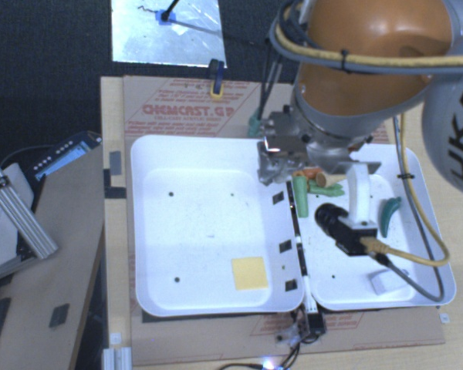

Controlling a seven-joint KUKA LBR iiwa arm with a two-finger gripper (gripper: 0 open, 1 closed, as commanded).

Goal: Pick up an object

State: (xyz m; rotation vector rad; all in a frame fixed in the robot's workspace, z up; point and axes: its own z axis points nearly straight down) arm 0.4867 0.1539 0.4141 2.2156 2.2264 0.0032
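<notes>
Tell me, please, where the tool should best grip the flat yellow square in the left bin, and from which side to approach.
Probably from straight above, closing across two opposite edges of the yellow square. It lies flat on the floor of the left bin, apart from the walls, so there is room around it, but its thin profile may make a pinch slip.

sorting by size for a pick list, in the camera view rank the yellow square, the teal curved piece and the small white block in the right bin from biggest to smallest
1. yellow square, in the left bin: clearly largest.
2. teal curved piece and small white block, both in the right bin: they look alike in area, one long and thin, one short and wide, so no ranking.
</notes>
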